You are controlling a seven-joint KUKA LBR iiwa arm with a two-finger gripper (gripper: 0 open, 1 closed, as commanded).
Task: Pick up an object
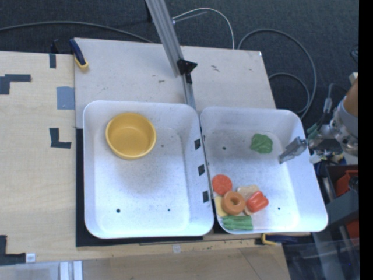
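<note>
Metallic and grey, my end effector (293,149) hangs over the right bin's (303,214) right edge; I cannot tell its state. Nearest it, a lumpy green leafy piece (261,143) lies apart on the speckled white floor. Clustered at the front of that bin: a red disc (222,184), a glazed ring donut (233,202), a glossy red pepper (257,201) and a green ribbed piece (238,222). A smooth round yellow bowl (130,135) sits in the left bin (96,214).

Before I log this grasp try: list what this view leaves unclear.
- Gripper, camera view: too small and blurred to read.
- Arm: cut off by the right edge.
- Pale pieces in the right bin: half covered by the donut and red pepper.
</note>
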